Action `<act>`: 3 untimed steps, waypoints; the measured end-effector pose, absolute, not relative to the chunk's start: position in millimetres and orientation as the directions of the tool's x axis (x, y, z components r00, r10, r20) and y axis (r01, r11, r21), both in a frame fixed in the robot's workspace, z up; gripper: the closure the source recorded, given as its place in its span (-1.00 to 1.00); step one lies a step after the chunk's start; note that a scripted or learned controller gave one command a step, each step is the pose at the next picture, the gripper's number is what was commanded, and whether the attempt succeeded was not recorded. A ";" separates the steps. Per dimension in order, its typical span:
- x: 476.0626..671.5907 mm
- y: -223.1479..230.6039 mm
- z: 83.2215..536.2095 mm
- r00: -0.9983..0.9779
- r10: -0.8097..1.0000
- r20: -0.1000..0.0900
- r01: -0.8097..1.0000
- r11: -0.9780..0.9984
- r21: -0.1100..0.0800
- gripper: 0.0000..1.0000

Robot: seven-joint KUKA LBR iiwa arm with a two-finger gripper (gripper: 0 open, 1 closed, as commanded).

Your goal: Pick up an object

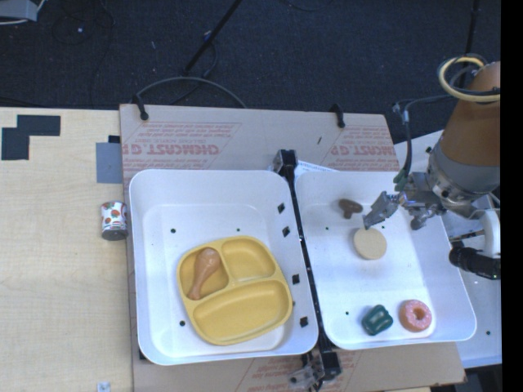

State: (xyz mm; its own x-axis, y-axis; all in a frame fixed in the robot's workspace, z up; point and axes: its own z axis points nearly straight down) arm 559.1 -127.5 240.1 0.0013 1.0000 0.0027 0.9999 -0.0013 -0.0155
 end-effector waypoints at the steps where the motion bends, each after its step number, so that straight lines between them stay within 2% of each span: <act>1: 561.4 -127.7 246.4 0.000 1.000 0.001 1.000 0.000 -0.004 -1.00; 3: 557.5 -136.0 120.9 0.001 1.000 0.002 1.000 -0.001 -0.009 -1.00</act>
